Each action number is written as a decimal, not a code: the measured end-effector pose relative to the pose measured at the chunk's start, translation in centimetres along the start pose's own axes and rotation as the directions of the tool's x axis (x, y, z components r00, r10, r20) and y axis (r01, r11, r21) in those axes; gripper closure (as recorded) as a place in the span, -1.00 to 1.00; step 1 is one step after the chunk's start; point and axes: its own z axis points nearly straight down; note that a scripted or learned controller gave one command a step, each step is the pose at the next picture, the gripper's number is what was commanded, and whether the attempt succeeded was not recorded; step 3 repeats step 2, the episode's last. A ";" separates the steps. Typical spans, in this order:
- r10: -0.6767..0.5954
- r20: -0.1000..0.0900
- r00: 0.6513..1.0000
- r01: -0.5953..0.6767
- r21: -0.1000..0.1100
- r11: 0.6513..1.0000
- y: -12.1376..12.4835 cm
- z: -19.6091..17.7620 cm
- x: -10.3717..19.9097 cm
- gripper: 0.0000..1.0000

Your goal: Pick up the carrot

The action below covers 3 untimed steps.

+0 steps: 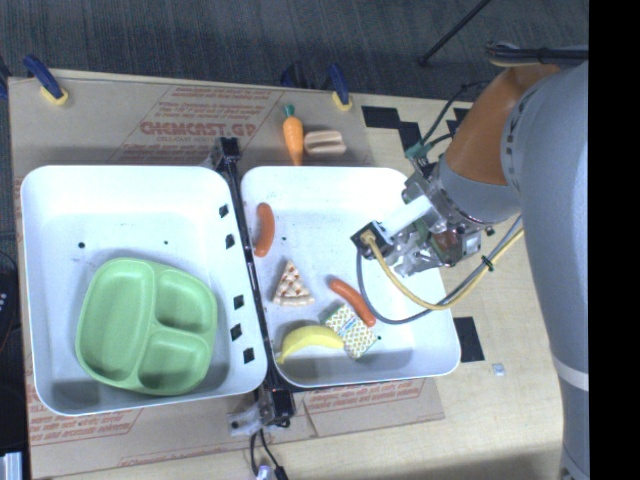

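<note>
The carrot (291, 138), orange with a green top, lies on the cardboard just behind the right bin (330, 182), outside both bins. My gripper (407, 259) hangs over the right side of the right bin, well to the right of the carrot and nearer the front. Nothing shows between its fingers. The grey arm with its orange band reaches in from the right.
A small bun (324, 144) lies right beside the carrot. The right bin holds a sausage (264, 228), a pizza slice (292, 285), a second sausage (352, 301), a banana (308, 341) and a checkered packet (353, 332). A green divided plate (148, 323) fills the left bin (60, 188).
</note>
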 end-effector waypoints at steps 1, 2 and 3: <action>0.123 -0.002 0.992 -0.123 0.000 0.992 9.4 -1.0 8.5 1.00; 0.122 0.000 0.993 -0.122 0.002 0.993 4.0 5.7 11.5 1.00; 0.122 0.000 0.993 -0.122 0.002 0.993 4.0 5.7 11.5 1.00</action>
